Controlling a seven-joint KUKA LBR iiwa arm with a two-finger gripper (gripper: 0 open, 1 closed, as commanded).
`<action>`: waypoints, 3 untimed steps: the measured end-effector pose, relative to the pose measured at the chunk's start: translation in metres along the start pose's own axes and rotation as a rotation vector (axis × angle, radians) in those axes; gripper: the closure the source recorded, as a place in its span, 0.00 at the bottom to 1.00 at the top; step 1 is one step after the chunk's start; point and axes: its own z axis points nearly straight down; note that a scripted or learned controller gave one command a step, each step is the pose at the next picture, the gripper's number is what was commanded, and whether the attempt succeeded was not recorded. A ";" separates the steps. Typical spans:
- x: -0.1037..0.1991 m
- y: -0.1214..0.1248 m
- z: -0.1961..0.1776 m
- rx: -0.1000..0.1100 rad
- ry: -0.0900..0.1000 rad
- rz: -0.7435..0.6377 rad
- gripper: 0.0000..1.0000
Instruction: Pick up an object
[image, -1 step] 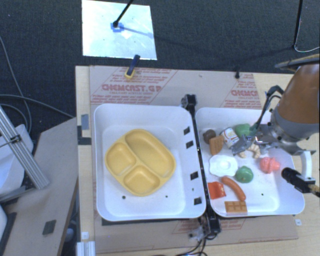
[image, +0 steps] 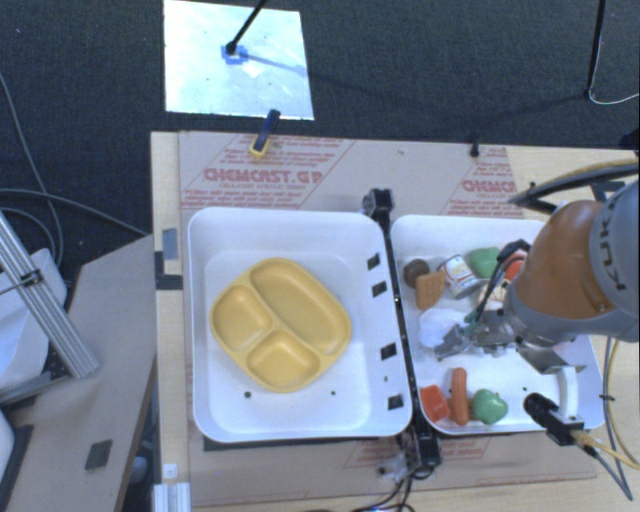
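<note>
this is a robot lab, not a home: a bench (image: 170, 300) covered in masked plastic sheet (image: 330, 170) printed with a maker's name, standing on dark carpet (image: 80, 100), cables (image: 600, 60) trailing across the floor, aluminium framing (image: 40, 300) at the left, two white bins (image: 300, 225) clamped side by side.

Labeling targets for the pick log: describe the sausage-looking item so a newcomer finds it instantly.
Go to the right bin, then its near edge at the bottom of the camera view. The sausage lies there, a slim reddish-orange stick between an orange block and a green round item. It alone is long and thin.
</note>
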 end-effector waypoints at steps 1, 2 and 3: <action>0.001 -0.001 -0.008 0.002 0.002 0.001 1.00; 0.008 0.028 -0.077 -0.003 0.000 -0.002 1.00; 0.008 0.026 -0.073 0.005 0.001 0.001 0.00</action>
